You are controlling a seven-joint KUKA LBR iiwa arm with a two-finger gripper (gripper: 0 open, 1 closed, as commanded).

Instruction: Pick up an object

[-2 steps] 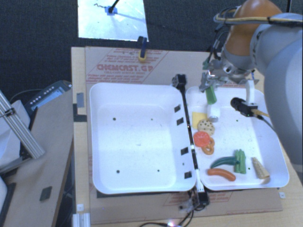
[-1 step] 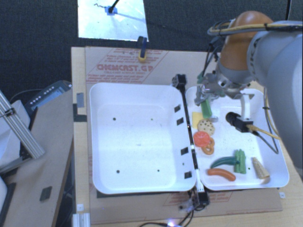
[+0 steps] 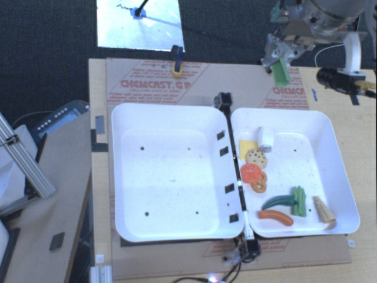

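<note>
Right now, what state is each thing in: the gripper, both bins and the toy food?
gripper: raised above the bench behind the right bin, a green piece between its fingers.
left bin: nothing in it.
right bin: holds the toy food.
sausage: lying flat.
white cup: on its side.

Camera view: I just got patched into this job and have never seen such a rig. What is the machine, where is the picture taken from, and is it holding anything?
One fixed camera looks down at a slant on a bench. The grey arm with an orange band reaches in from the right; its gripper hangs above the bench, behind the bins. A green object sits at its tip and looks held. The left bin is beside the right bin, which holds small toy foods: a cookie, a red piece, a pretzel, a sausage, green vegetables.
</note>
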